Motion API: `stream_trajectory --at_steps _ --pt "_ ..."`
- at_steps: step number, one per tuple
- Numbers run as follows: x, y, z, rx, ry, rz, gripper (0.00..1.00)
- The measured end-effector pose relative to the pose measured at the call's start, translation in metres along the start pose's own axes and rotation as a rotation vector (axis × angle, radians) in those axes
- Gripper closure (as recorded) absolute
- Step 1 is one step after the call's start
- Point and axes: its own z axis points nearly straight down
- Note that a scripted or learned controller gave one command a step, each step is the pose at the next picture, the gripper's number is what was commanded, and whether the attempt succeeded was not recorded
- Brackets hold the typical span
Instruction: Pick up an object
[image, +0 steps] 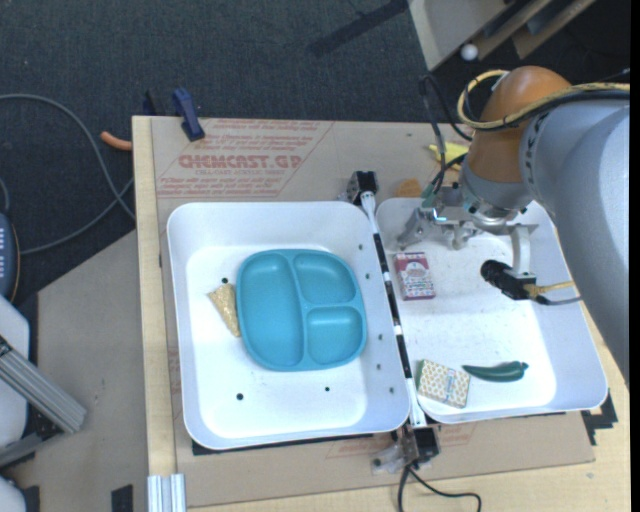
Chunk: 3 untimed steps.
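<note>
white right bin (570, 385): red packet (414, 276) just below-left of claw (445, 228), apart; claw state can't tell.

**Brown bench on dark carpet**

The bench (250, 160) has a tan, cardboard-like top printed with red lettering near its far edge. A blue clamp (186, 113) grips the far left corner of the bench, with a small orange piece (117, 142) on the floor just beside it. The floor (80, 60) is dark grey carpet, crossed by a thin looping cable (95, 130) on the left. A ribbed metal rail (40, 385) lies slantwise off the bench's left edge. Pale furniture (480, 25) stands beyond the far right corner. Light is even, with soft shadows.
</note>
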Motion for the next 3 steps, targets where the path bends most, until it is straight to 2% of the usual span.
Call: stream_trajectory --at_steps 1,2,3 --pt "0.004 -0.010 0.000 0.002 0.001 0.001 0.00" --pt "0.004 0.002 0.000 -0.002 0.001 -0.001 0.00" --pt "0.003 -0.017 0.000 0.002 0.002 0.001 0.00"
